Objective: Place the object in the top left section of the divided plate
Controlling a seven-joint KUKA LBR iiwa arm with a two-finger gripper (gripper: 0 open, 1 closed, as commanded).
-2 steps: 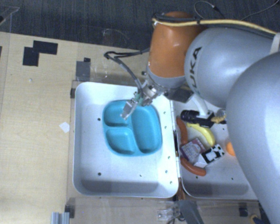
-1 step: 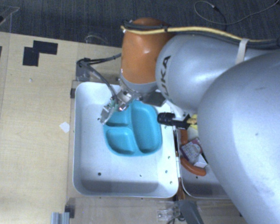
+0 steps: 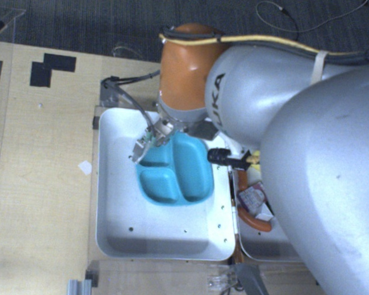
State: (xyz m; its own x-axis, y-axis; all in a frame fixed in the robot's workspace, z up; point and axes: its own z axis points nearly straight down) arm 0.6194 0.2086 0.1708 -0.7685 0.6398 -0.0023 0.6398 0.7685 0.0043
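From the overhead camera, the gripper (image 3: 141, 148) is hovering over the upper left corner of the blue divided plate (image 3: 192, 173), which is lying in the left white bin (image 3: 114, 189). Something small and greenish is sitting at its tip, too blurred to tell whether it is actually clamped, and I cannot tell how the pincer is set. The target section is lying directly beneath and slightly right of the tip. Other objects, among them a red sausage-like item (image 3: 255, 220), are resting in the right bin (image 3: 278, 250), well apart from the tip.

Right bin (image 3: 262, 248) mostly behind arm (image 3: 313, 122)
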